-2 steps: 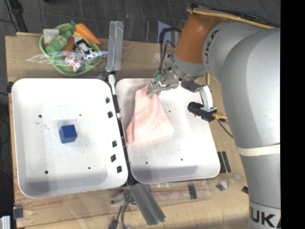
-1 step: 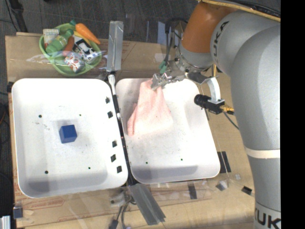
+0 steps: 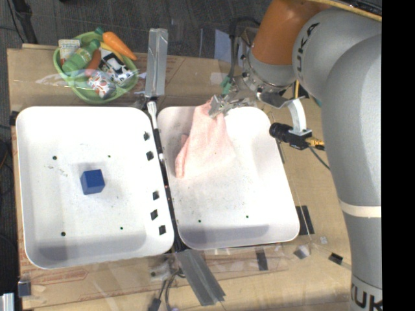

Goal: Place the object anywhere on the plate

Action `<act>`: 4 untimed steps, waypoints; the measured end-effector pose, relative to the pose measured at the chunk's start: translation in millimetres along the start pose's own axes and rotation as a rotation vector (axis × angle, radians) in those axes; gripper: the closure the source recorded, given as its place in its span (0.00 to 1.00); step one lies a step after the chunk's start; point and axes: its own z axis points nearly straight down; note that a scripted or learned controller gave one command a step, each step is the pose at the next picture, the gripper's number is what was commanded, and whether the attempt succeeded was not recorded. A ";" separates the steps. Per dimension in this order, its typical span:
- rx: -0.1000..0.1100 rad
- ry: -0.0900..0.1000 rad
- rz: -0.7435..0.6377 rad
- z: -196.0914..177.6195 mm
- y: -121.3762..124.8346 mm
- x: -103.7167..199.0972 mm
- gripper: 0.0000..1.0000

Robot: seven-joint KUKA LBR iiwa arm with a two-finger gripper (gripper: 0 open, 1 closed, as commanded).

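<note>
From my remote seat I see the gripper at the back rim of the right bin, its fingers pinched together on the top edge of a pink cloth. The cloth hangs from that pinch and drapes down and leftward onto the bin floor, its lower folds resting near the bin's left wall. The fingertips themselves are small and partly buried in fabric, so I can make out little beyond the closed pinch. The arm comes in from the right, its orange band above the wrist; its bulk covers the back right corner of the worktop and runs off the frame's edge. A black fitting with a cable sticks out just beside the wrist, over the bin's right rim.

The left bin holds a blue cube, sitting well apart from the cloth, left of centre. I cannot pick out anything I would call a plate; both bins are shallow and white with a few dark specks. Behind the left bin sits a green bowl crammed with toy food, a carrot on top, the rest too jumbled to name. The worktop looks like brown board, with tape strips along its front edge. Beyond it the floor is dark.
</note>
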 end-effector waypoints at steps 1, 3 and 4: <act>0.003 0.001 -0.405 10.4 6.6 53.7 1.00; 0.001 0.000 -1.212 10.3 16.2 147.9 1.00; 0.000 -0.001 -1.334 -0.2 17.5 205.6 1.00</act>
